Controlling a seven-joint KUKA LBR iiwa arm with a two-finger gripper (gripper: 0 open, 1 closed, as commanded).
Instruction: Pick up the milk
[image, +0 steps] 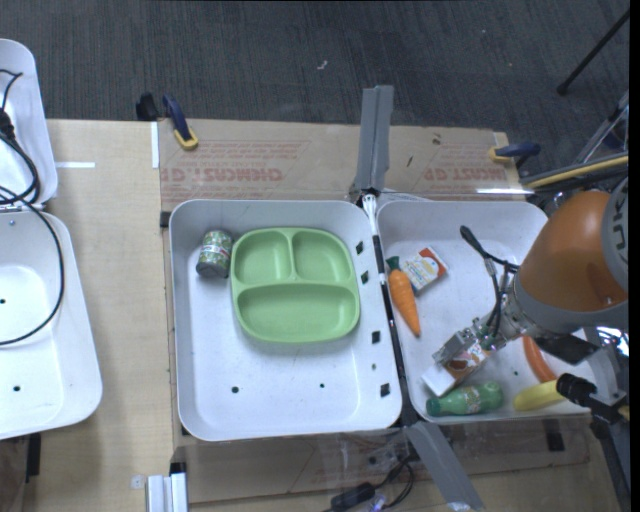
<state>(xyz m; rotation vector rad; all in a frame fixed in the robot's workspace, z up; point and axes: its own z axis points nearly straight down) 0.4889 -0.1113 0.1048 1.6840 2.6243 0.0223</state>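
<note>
Probably robotics lab: clamped cardboard bench, tripod legs, cables.

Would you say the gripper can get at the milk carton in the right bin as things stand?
Probably yes: the gripper is right above the milk carton, with nothing lying over it, though the green bottle lies close alongside.

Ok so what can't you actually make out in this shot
- Gripper: its fingers blur into the carton under them; open or shut is unclear.
- Milk carton: partly covered by the gripper; label too small to read.
- Red item: its upper end is hidden by the arm.
- Can in the left bin: label too small to read.
- Small packet: print is blurred.
</note>
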